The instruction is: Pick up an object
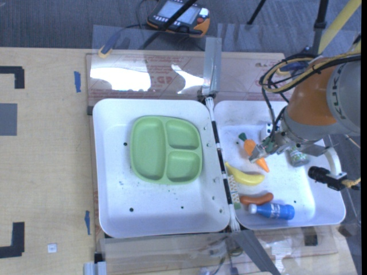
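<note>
The gripper (265, 151) sits low in the right bin (327, 205), directly over the carrot (253, 151) — orange, with a green top at its upper end; whether it grips anything I cannot tell; just below lies a banana (246, 176), then a sausage (256, 199) and a blue bottle (274, 211) near the front wall; the left bin (109, 171) carries a green divided plate (166, 149) — well apart from the gripper.

Bench (40, 171): pale wood, blue tape marks near its left part.
On it: left bin (109, 211) and right bin (327, 208), touching, toward the right edge.
</note>
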Motion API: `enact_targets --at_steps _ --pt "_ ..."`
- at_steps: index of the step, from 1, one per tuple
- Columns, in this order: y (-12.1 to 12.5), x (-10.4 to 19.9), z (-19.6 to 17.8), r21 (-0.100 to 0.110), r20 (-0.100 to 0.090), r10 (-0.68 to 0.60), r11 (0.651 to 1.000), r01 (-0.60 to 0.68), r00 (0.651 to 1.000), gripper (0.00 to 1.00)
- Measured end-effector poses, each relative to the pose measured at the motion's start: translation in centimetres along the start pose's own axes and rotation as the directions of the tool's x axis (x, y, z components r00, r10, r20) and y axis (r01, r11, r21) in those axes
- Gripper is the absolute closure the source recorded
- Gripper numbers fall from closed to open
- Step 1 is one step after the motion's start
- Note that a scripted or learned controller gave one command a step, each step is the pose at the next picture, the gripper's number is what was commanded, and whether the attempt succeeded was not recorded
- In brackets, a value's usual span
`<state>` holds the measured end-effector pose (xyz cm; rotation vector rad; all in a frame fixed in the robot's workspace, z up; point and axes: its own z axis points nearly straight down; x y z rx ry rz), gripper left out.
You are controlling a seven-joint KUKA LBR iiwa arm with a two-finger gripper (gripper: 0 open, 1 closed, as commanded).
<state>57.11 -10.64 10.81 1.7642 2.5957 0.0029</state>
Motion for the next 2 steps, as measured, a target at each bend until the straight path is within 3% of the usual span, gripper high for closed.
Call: enact_targets --at_steps 1,2 --pt "3.0 -0.9 -1.2 0.000 0.001 -0.179 0.984 0.179 0.984 1.00" --pt "9.9 -1.5 -16.5 0.000 0.001 -0.223 0.975 0.223 0.975 1.00"
